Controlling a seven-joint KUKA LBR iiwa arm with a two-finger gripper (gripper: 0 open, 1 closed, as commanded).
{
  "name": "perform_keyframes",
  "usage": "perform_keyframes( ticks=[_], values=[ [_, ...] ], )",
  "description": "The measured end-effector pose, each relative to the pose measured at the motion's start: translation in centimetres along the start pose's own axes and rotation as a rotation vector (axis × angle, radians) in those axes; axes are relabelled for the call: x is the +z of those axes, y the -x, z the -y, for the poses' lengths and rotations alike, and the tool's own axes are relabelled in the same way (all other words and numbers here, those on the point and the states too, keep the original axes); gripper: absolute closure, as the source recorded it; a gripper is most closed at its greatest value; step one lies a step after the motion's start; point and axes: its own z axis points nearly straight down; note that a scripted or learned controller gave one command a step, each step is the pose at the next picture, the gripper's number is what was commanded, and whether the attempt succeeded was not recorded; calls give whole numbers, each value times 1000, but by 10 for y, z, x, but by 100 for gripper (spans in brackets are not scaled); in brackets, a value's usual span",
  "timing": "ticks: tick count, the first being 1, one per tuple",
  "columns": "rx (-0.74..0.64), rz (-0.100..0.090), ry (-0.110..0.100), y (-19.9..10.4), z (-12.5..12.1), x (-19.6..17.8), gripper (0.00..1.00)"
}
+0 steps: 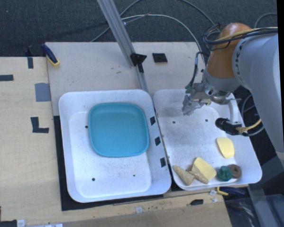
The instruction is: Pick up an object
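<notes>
I am hanging over the far part of the right bin [181,132], my gripper [189,106] pointing down at its speckled white floor. My arm [258,76] is reaching in from the right, smooth grey casing with a glossy orange band [224,49] above the wrist and black cables looping around it. Whether my jaws are open or closed I cannot tell from here; they are showing as one small grey metallic block, and nothing is showing between them.

The things to pick are lying well apart from me, clustered at the bin's near end. A pale yellow oval piece [225,147], smooth and soap-like, is resting by the right wall. Near it, along the near rim, a yellow wedge [203,168] is sitting beside two tan, rough-looking sticks [185,175]. Just right of the wedge a lumpy dark green object [224,173] is touching a small brown ring [235,170].

The left bin [79,175] is carrying a smooth turquoise plate [118,129], square with rounded corners, lying flat.
</notes>
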Motion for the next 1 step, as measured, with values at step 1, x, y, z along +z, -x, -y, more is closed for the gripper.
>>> perform_keyframes(
  ticks=[1],
  values=[
    [0, 0, 1, 10, 0, -50, 100]
  ],
)
